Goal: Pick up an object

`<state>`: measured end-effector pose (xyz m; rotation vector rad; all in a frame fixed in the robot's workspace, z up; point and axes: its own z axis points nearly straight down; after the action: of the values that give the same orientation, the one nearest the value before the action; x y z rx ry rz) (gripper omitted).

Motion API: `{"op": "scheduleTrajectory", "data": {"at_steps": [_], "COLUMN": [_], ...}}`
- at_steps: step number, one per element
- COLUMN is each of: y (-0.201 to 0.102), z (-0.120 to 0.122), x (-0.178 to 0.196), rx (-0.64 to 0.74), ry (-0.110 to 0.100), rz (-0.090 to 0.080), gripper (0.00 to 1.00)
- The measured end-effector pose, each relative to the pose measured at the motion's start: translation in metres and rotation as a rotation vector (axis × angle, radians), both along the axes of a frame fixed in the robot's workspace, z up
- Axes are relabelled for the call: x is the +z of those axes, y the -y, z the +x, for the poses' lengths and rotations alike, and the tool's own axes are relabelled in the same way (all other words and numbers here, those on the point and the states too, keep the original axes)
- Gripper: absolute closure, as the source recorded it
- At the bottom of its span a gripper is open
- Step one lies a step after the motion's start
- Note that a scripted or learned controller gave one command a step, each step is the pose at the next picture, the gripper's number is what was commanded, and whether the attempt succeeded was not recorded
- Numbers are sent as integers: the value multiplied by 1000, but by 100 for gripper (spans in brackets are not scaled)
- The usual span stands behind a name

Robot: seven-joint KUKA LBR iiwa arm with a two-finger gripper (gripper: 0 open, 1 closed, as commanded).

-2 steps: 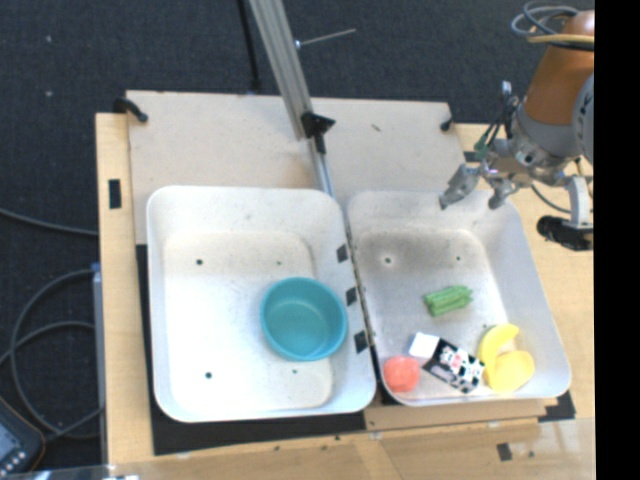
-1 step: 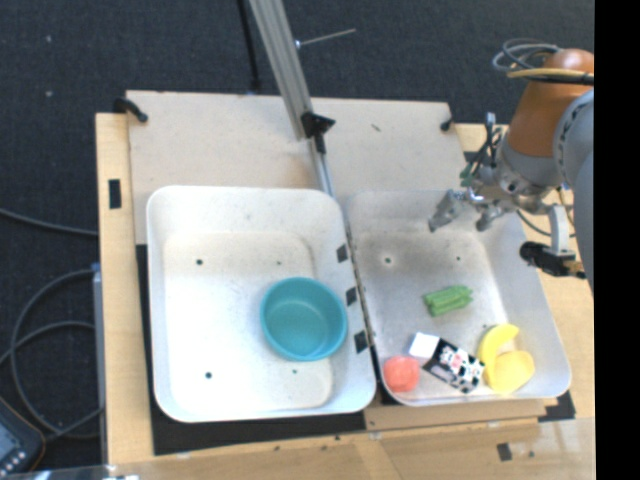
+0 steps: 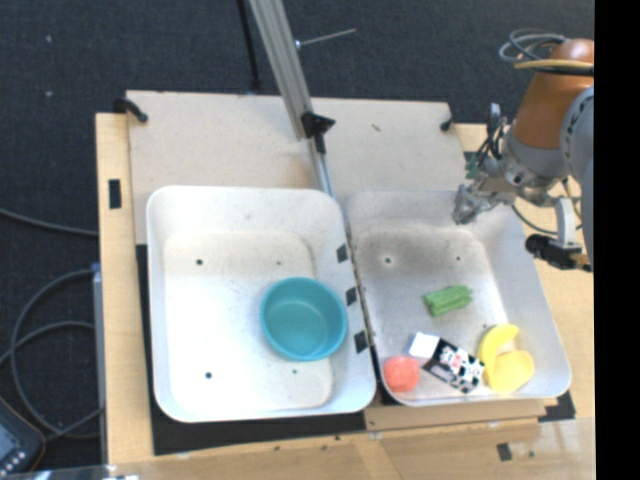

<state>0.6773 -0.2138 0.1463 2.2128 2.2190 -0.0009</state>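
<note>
The right bin (image 3: 520, 268) fills the frame's centre-right; its pickable things cluster lower right. To grasp well, the arm should descend squarely over the isolated green block (image 3: 447, 299), clear of neighbours. The gripper (image 3: 468, 206) hangs at the bin's upper rim, upper right of frame, its claw state impossible to tell.

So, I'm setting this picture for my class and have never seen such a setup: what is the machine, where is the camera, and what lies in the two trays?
One camera looks down at a slant on a bench with two shallow white bins. The grey and orange robot arm reaches in from the right; its gripper hangs over the right bin's far edge, with nothing seen in it. The left bin holds a blue bowl. The right bin holds a green block, a yellow toy, a red ball and a black-and-white object.
</note>
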Motion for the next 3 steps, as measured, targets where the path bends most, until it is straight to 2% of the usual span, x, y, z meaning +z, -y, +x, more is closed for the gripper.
{"op": "scheduleTrajectory", "data": {"at_steps": [2, 3], "y": [-10, -9], "z": [-11, -10], "x": [113, 156], "rx": [0, 2], "ry": [3, 1], "rz": [3, 4], "gripper": [100, 100]}}
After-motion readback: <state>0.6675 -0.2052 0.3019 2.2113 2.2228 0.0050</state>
